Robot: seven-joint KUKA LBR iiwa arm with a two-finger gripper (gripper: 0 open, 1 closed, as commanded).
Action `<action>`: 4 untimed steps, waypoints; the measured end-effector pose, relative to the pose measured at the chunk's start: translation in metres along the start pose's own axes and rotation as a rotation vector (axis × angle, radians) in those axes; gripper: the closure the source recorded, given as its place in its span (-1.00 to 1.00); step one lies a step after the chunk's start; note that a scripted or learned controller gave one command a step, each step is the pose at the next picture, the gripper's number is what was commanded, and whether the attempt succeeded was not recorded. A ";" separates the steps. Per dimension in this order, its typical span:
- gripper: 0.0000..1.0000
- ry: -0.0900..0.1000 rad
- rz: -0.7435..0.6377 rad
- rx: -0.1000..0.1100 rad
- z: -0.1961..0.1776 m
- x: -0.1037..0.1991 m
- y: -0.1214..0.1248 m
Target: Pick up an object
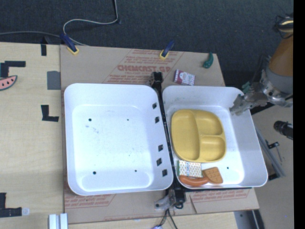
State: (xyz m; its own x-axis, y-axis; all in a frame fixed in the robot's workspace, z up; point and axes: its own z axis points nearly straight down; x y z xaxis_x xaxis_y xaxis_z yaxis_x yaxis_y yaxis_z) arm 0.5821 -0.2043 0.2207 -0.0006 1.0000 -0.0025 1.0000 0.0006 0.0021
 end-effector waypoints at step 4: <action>-1.00 0.003 -0.002 -0.002 0.134 -0.017 0.056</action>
State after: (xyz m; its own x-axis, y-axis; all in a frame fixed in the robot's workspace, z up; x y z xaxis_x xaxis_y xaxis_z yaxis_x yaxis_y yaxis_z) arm 0.6387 -0.2220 0.0872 -0.0027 1.0000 0.0008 1.0000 0.0027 0.0044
